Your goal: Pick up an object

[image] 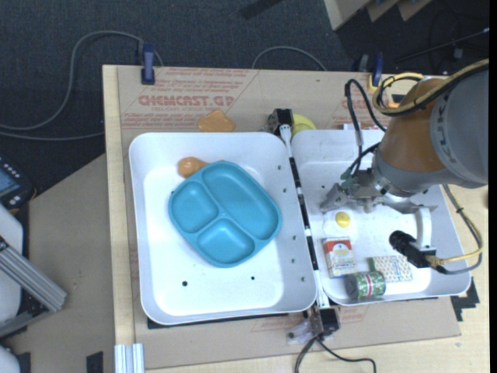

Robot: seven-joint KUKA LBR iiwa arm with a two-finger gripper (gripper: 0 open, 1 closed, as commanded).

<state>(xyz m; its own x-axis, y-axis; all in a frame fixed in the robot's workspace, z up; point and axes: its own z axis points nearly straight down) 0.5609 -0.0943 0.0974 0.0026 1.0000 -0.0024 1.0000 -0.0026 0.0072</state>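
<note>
The worktop (116,208) is covered in printed brown board. A glossy blue compartment tray (224,212) is seen in the left bin (155,286). The claw (351,191) is poised low in the right bin (450,282); its state cannot be told. The approach step is judged in hand. A small yellow object (342,220) lies just below it; a short descent is called for.

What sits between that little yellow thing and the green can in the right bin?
In the camera view, a small red-and-white box lies between the yellow piece and the green can.
</note>
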